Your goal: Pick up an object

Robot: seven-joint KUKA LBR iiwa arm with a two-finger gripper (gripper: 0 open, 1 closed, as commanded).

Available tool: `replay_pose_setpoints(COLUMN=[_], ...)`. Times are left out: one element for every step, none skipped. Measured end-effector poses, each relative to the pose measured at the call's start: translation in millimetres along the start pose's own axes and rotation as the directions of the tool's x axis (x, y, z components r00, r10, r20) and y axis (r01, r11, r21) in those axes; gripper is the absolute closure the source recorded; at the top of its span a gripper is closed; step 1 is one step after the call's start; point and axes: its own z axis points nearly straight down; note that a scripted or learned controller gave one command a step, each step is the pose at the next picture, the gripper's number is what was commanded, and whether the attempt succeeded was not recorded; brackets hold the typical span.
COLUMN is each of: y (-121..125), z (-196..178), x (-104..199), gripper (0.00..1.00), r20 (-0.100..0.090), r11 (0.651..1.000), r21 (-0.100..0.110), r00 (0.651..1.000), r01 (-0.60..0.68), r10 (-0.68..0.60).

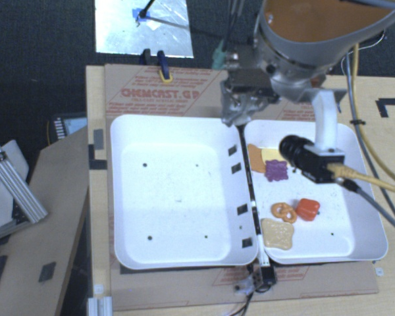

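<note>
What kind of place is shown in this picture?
Probably a robotics lab bench: a grey robot arm reaches over two white bins, and small toy foods such as a pretzel lie in the right one.

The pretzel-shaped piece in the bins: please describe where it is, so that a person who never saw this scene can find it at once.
Look at the right bin of the two white bins. In its lower half lies the pretzel, just left of a red pepper-like piece and just above a pale beige flat piece. It alone is orange-brown and twisted into loops with holes.
</note>
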Motion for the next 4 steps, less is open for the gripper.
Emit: replay_pose_setpoints(y=[2,3,3,22], z=[-8,-19,-30,-16], x=[48,45,45,54], gripper=[1.00,1.00,1.00,1.00], r20=[0.003,0.004,0.002,0.006], r11=[1.000,1.000,1.000,1.000], r21=[0.005,0.004,0.002,0.007], r00=[1.000,1.000,1.000,1.000], r01=[-0.008,-0.007,0.000,-0.011], r10=[0.008,0.007,0.000,0.011])
